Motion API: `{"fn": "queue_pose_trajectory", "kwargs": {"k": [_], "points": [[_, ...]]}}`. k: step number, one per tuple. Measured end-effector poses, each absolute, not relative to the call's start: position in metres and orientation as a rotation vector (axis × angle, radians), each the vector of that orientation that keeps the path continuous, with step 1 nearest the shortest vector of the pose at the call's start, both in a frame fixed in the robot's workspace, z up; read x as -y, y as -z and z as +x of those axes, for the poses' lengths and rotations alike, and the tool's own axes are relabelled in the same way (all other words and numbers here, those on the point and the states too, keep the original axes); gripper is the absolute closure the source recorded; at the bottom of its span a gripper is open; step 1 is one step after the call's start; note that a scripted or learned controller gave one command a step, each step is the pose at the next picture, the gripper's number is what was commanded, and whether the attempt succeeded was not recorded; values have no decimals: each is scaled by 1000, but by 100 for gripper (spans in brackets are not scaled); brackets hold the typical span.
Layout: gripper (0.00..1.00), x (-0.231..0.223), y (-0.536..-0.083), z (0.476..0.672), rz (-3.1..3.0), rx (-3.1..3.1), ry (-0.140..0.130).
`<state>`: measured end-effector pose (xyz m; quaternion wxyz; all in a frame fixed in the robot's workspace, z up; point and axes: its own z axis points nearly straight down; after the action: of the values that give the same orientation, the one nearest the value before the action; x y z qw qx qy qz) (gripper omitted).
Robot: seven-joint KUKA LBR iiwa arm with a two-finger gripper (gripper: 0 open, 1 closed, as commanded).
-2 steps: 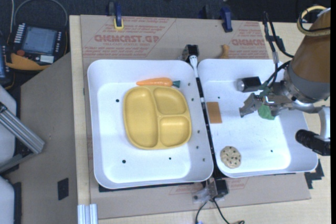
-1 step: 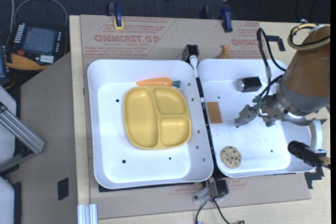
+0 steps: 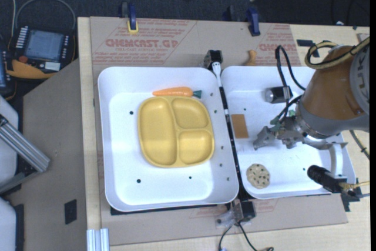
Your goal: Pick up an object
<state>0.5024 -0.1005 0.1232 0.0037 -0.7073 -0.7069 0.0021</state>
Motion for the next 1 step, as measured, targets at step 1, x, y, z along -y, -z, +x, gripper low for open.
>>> {"fn": "queue_pose_trajectory", "kwargs": {"k": [1], "points": [[0, 100, -82, 502, -2220, 2217, -3]]}}
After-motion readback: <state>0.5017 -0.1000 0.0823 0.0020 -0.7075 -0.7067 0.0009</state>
